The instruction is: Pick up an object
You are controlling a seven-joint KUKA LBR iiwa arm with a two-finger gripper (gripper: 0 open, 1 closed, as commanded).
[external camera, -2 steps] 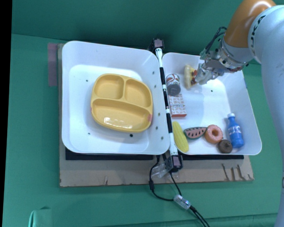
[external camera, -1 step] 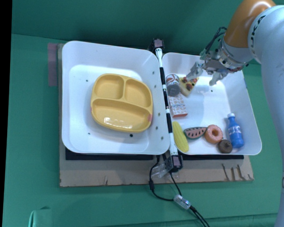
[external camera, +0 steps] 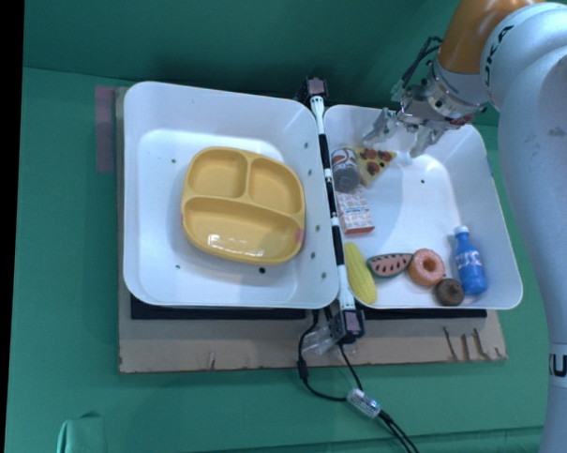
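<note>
The arm comes in from the right, its orange band high at the far right corner, and the fingers [external camera: 407, 134] hang over the far edge of the right bin [external camera: 473, 182]. They are spread apart with nothing between them — one tip points down toward the pizza slice [external camera: 374, 162], the other sits further right above bare white floor.

The pizza slice lies just near of that left tip, at the far left of the right bin. Touching it on its left is a small can [external camera: 344, 169], lying on its side, and just near of the can a little carton [external camera: 354, 213] lies lengthwise along the bin's left wall. Nearer still, an ear of corn [external camera: 360, 272] lies against the same wall. Beside it, along the near side of the bin, come a watermelon slice [external camera: 389, 264], an orange doughnut [external camera: 426, 267] and a chocolate doughnut [external camera: 449, 292]. A blue bottle [external camera: 469, 262] lies to the right of the doughnuts, its cap pointing far.

The left bin [external camera: 157, 112] carries a yellow divided plate [external camera: 244, 206] — three compartments. Both bins sit on a cardboard sheet [external camera: 213, 344] on the green worktop [external camera: 57, 258], and a cable [external camera: 351, 388] trails from between the bins toward the near edge.
</note>
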